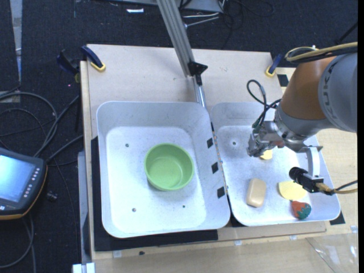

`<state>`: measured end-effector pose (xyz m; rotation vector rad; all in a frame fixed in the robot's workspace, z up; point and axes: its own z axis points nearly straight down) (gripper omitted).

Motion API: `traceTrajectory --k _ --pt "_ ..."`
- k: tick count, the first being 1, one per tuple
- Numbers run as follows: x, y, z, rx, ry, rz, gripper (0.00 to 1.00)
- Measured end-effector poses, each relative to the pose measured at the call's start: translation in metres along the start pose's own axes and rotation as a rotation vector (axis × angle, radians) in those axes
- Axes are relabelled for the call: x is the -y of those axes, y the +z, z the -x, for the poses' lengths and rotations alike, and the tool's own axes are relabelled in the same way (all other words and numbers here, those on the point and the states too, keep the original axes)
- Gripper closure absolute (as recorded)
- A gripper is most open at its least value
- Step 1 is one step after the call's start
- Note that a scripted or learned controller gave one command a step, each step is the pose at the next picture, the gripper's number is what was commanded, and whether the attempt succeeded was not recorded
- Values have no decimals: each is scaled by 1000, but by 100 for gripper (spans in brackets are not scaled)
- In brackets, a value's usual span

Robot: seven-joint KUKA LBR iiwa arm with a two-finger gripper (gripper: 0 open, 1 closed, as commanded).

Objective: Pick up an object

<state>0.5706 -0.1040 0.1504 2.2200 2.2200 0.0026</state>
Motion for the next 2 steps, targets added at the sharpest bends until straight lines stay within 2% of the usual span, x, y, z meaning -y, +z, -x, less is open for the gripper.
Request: traceTrajectory --k 2 --pt "5 -100 7 0 0 2 100"
